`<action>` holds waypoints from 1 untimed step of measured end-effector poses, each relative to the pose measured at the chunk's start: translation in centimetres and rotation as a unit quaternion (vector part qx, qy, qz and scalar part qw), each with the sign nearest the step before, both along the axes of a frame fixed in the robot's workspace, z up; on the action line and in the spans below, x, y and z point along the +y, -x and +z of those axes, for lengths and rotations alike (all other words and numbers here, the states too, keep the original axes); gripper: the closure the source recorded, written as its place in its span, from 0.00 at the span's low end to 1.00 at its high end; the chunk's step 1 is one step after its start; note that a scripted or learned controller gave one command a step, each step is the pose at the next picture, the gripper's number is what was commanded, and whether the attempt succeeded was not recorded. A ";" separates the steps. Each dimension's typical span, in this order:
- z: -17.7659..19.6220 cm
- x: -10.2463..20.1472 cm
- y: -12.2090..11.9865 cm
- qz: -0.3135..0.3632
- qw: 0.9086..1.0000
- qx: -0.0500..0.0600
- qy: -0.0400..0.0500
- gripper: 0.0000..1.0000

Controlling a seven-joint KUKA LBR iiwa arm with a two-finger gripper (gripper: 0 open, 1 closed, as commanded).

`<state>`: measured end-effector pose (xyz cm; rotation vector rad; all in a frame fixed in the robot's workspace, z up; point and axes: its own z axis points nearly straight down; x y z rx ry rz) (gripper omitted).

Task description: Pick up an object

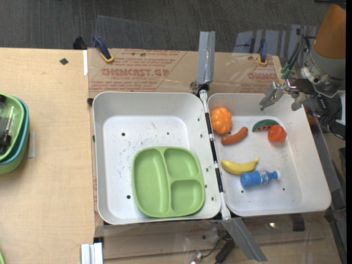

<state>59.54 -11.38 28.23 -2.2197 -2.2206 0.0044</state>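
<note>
The right bin (308, 199) holds an orange pumpkin toy (221, 120), a brown sausage (235, 136), a watermelon slice (265, 126), a red tomato (277, 133), a yellow banana (239, 166) and a blue bottle (257, 178) lying on its side. My gripper (280, 103) hangs over the bin's far right corner, above and behind the watermelon slice and tomato. Its two fingers are spread apart, open, with nothing between them.
The left bin (110, 147) contains a green divided plate (169, 181). A metal divider post (206, 59) stands between the bins at the back. Green stacked containers (11, 133) sit at the far left on the wooden bench.
</note>
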 end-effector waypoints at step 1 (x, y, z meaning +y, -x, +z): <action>0.8 -0.1 0.0 0.000 1.000 0.001 0.000 1.00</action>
